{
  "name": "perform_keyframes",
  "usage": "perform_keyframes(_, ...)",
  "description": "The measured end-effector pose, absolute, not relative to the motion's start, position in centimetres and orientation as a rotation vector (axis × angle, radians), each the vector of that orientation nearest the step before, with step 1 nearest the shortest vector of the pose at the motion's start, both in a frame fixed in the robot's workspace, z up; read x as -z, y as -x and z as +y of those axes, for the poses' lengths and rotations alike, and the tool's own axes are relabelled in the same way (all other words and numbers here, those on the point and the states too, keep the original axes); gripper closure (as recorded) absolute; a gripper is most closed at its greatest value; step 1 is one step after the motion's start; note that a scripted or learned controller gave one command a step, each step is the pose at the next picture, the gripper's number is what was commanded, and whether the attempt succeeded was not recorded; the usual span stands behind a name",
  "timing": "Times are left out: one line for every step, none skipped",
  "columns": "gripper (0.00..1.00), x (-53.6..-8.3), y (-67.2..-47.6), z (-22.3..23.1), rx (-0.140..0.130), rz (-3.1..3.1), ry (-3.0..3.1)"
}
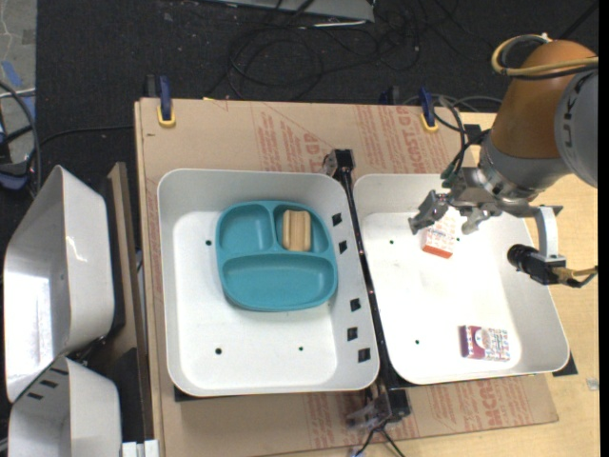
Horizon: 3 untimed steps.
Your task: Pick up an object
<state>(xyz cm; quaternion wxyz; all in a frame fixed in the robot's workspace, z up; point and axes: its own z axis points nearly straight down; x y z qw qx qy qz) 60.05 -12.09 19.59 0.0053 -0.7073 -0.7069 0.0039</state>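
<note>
From my screen, the nearest candidate for the pick was a small white-and-orange packet [439,242] lying on the floor of the right bin [533,350], toward its far side. The gripper [447,216] hung directly over it, its two dark fingers spread apart, one reaching left of the packet and the other to its right. The packet sat just below the fingertips rather than between them, and I could not tell whether either tip touched it, so I did not count it as held.

A second item, a flat purple-and-white packet [484,342], lay in the same bin near its front right corner, well apart from the gripper.

The arm [542,112] came in from the right, its orange band above the grey wrist, and a black fitting [531,260] with a cable stood over the bin's right side.

The left bin [181,284] held a teal divided plate [276,260], set a little toward the far side. In the plate's upper right compartment lay a tan, block-shaped piece [297,229], upright along the compartment's length. The plate's other two compartments showed bare teal.

Both bins rested side by side on a brown cardboard sheet [285,131], touching along a dark centre seam with black clips [354,303]. White tubs [57,265] stood off to the left of the bench.
</note>
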Motion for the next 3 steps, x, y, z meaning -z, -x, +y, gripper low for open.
perform_keyframes(0.0,-20.3,-60.3,-12.1,0.0,-2.223,2.22)
perform_keyframes(0.0,-14.9,-61.3,-12.1,-0.005,-2.22,2.218)
perform_keyframes(0.0,-10.0,-61.4,-12.2,0.001,-2.224,2.227)
